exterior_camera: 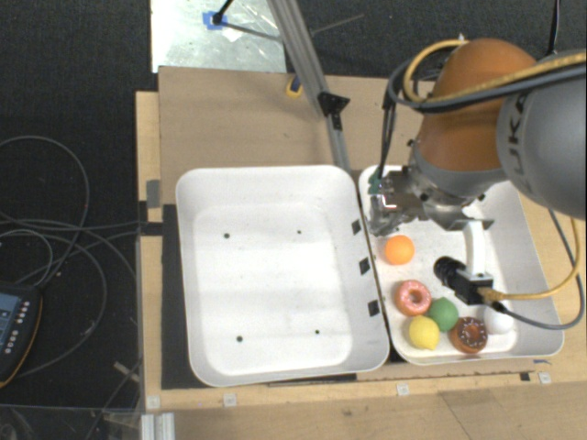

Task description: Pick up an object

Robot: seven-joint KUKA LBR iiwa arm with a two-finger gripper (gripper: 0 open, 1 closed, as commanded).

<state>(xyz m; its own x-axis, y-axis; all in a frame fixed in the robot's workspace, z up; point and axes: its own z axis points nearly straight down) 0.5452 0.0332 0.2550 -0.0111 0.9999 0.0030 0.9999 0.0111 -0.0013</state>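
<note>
Objects for picking all sat in the right bin point(541, 342), bunched toward its near end. Gripper point(390, 204) hung over the far-left part of that bin, close to the wall shared with the left bin point(197, 200); whether it was open or shut I couldn't tell (the wrist and orange band point(472, 99) covered most of it from above). Nothing could be seen held in it.

Just near of the gripper, apart from it, lay an orange ball point(398, 249). Further toward the near edge sat a pink-frosted donut point(413, 297), w/ a green ball point(444, 313) just to its right. A yellow lemon-like fruit point(424, 333) lay at the near side, touching or nearly touching both donut and green ball. Right of that was a chocolate donut point(470, 335), and right again a small white object point(500, 320) (too washed out against the bin to identify). A black fitting point(456, 278) on the arm's cabling, w/ a yellow cable point(541, 293) running off to the right, hung over the bin between orange ball and chocolate donut.

Both bins rested side by side on a brown bench point(238, 117). A grey pole point(303, 44) slanted across the far side. On the dark floor at left lay loose black cables point(55, 236) and, near the left edge, a pendant controller point(16, 324).
</note>
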